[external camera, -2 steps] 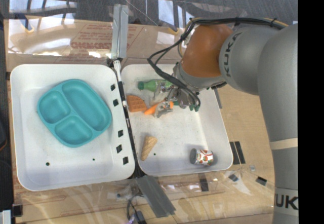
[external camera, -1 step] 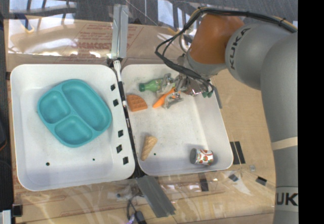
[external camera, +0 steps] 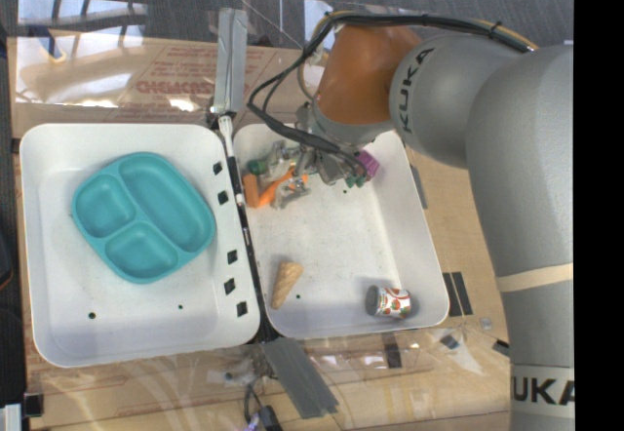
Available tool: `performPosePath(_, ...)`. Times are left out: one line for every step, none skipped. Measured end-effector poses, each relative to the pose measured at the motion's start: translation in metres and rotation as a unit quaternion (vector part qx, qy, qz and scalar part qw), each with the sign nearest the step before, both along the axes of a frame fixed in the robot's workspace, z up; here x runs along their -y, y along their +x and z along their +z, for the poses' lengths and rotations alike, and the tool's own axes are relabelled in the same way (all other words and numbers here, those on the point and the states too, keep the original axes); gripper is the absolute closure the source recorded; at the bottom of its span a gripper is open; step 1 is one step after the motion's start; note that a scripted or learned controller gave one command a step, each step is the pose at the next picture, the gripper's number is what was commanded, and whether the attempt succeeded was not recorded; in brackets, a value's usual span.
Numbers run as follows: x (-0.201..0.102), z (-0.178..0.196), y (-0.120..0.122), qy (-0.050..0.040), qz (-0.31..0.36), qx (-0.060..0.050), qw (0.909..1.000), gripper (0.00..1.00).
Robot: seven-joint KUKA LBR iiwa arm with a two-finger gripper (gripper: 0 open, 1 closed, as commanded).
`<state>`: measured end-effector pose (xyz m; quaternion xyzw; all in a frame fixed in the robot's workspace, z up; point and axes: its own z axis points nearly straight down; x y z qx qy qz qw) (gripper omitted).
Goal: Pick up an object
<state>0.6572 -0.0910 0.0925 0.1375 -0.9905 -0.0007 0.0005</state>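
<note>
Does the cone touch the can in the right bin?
Apart. The camera view shows bare white floor of the right bin between the cone and the can.

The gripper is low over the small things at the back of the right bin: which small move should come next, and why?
Probably a short straight lift, to test the grasp. The gripper sits low among the carrot and other small pieces at the far end of the right bin, and the arm hides whether it holds anything. The cone and can lie apart, near the front.
</note>
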Motion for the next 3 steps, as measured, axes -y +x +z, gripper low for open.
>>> performPosePath(-0.001, 0.011, 0.001, -0.0005, 0.002, 0.001, 1.0000, 1.00)
performPosePath(0.000, 0.104, -0.031, -0.0011, -0.086, 0.005, 0.9963, 1.00)
performPosePath(-0.015, 0.099, -0.076, -0.0006, -0.001, 0.000, 1.0000, 1.00)
